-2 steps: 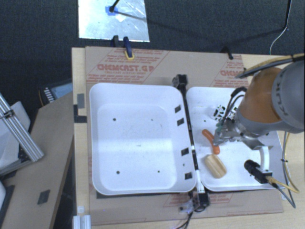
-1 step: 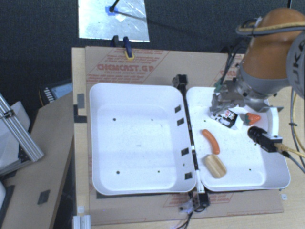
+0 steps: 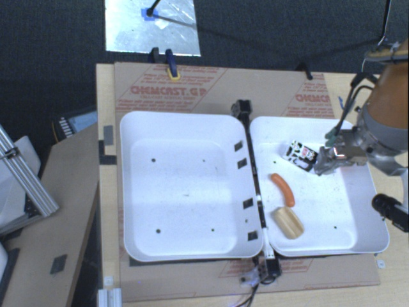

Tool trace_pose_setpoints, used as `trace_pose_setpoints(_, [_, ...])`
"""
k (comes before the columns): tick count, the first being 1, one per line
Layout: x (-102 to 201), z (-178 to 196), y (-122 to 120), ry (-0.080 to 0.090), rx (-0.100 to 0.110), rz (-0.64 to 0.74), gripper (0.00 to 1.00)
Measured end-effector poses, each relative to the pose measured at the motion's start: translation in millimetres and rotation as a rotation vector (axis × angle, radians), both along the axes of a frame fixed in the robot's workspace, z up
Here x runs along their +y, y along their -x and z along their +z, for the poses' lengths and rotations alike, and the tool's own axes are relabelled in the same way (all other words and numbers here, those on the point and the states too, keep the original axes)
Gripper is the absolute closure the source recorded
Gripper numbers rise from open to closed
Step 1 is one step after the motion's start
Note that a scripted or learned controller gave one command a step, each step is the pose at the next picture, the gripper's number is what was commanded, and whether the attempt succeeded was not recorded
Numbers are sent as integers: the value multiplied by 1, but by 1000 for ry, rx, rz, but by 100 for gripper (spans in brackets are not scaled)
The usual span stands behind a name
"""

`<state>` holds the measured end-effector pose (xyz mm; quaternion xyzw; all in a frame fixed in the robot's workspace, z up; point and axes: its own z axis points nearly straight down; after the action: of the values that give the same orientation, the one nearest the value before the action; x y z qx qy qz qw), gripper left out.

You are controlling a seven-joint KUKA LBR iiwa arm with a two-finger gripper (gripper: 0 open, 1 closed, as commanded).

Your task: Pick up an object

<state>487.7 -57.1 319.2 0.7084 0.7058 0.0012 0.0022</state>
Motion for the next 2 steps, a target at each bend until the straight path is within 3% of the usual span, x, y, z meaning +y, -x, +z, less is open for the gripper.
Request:
trace_pose_setpoints(1, [110,0,-7,-5,2,19,100])
trace_pose_setpoints(2, [143,70,-38,-4,-6,12,100])
